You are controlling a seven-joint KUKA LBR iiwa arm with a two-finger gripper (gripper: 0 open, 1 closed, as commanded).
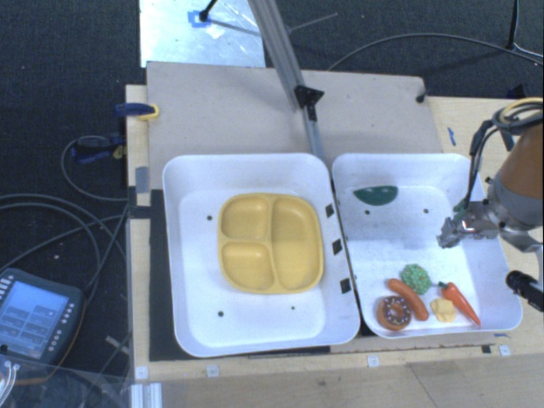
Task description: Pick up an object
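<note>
I work in a robotics lab, not a kitchen: my bench (255,100) is bare board on dark carpet (59,58), with loose cables (81,211) trailing off its left side and a teach pendant (34,317) lying on the floor at the near left. A tripod leg (280,41) slants in from the far side, and the food in my right bin (399,219) is toy plastic

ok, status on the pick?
Gripper over right bin, nothing seen in it. Toy food clustered near front: donut, sausage, broccoli, carrot. Nothing blocking.
</note>
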